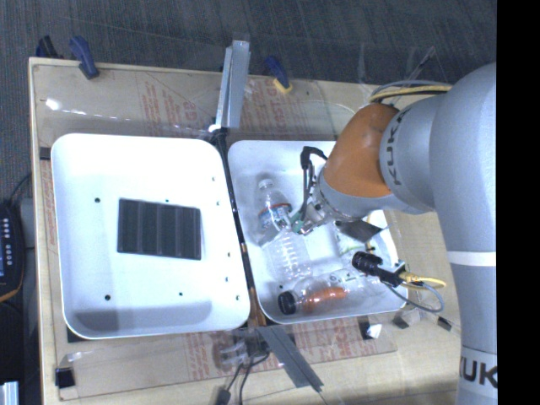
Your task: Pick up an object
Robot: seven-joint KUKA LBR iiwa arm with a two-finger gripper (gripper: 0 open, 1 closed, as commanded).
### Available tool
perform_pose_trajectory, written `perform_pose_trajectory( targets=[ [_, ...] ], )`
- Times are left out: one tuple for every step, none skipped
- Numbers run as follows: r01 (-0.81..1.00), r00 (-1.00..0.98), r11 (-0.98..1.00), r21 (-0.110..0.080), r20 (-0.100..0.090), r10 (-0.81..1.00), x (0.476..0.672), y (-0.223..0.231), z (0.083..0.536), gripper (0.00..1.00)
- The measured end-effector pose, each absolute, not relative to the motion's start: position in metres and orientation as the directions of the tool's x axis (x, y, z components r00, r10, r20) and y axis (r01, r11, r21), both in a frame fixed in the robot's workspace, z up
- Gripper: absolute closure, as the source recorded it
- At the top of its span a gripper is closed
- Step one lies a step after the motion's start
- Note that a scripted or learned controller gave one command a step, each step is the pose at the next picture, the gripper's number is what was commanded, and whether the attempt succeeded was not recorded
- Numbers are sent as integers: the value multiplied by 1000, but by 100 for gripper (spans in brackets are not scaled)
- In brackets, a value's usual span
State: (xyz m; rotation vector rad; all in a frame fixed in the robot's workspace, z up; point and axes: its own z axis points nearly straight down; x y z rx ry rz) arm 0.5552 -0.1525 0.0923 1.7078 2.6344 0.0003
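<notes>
Grey arm (456, 150) reaches over the right bin (245, 163); its gripper (305, 218), grip state unclear, hangs beside a clear plastic bottle (283, 234).

I watch from one fixed overhead camera, slanting down (fairly close) on two shallow white plastic bins (139, 154).

Pale wooden bench (126, 99), bearing two white bins side by side: left bin (76, 226), right bin (249, 163).

Dark grey carpet (169, 15) surrounds a pale wooden bench top (126, 99). Blue clamps (84, 57) grip its far edge. Lighting even, shadows soft.
</notes>
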Motion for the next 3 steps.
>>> perform_pose_trajectory(
  targets=[
    [883, -470, 470, 0, 0, 883, 618, -131, 93, 0],
    [881, -473, 473, 1, -1, 881, 619, -131, 103, 100],
    [734, -679, 679, 2, -2, 734, 648, -80, 193, 100]
  ],
)
